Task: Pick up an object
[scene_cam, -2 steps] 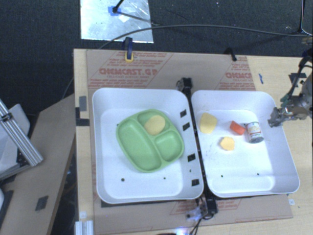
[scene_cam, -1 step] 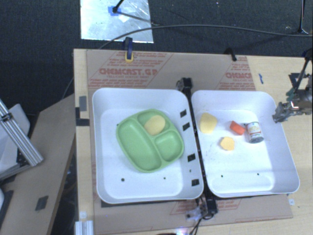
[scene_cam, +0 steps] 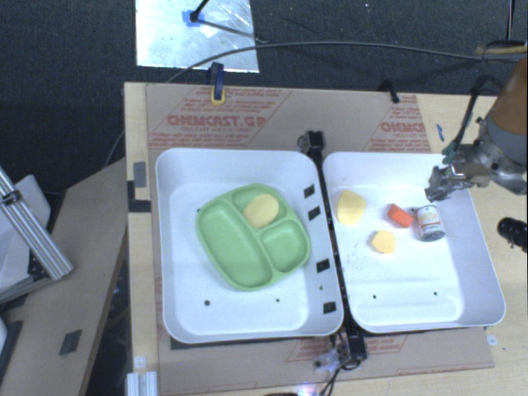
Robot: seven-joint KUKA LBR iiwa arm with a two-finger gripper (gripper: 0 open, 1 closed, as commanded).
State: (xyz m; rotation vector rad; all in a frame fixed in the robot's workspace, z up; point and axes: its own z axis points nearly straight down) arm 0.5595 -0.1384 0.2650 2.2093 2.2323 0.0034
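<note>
Gripper: I am watching the gripper (scene_cam: 440,185) hovering over the upper right part of the right bin (scene_cam: 412,308); I cannot tell how it is set, and I am seeing nothing held in it.
Arm: I am seeing the arm (scene_cam: 505,130) reaching in from the right, its wrist sitting just behind the gripper.
Nearest candidate: a small can (scene_cam: 428,223) is lying just below the gripper, apart from it as far as I can judge.
Second candidate: an orange piece (scene_cam: 400,215) is lying just beside the can, below and to the left of the gripper.
Other candidates: 2 yellow items are lying further left of the gripper in the same bin, a larger yellow piece (scene_cam: 351,207) and a small yellow round (scene_cam: 382,242) lower down.
Far side: well to the gripper's left, the left bin (scene_cam: 186,304) is holding a green divided tray (scene_cam: 239,262) with a pale yellow object (scene_cam: 261,210) in 1 of its compartments.
Progress: I am judging the pick as not yet made; every object is lying on a bin floor or in the tray.
Remaining: I am expecting the descent, the closing on 1 object and the lift all to be ahead.
</note>
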